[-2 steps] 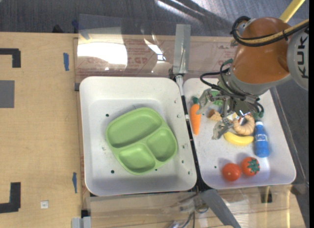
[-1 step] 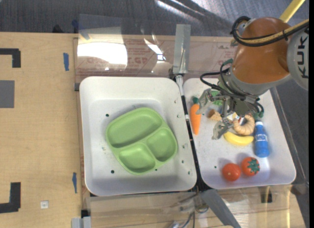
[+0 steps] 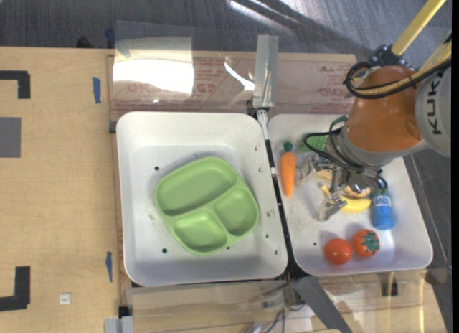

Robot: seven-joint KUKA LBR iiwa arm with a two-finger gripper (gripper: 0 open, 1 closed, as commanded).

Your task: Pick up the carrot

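Pending: carrot (image 3: 287,172) lying ungrasped at nine o'clock in the right bin (image 3: 423,249), hand (image 3: 336,199) hovering beside, finger state impossible to tell, lifting nothing.

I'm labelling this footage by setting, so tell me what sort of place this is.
Most likely a robotics lab test bench, not a kitchen. A robot arm reaches over two white bins; toy food such as a carrot and tomato lies in one, a green divided plate in the other.
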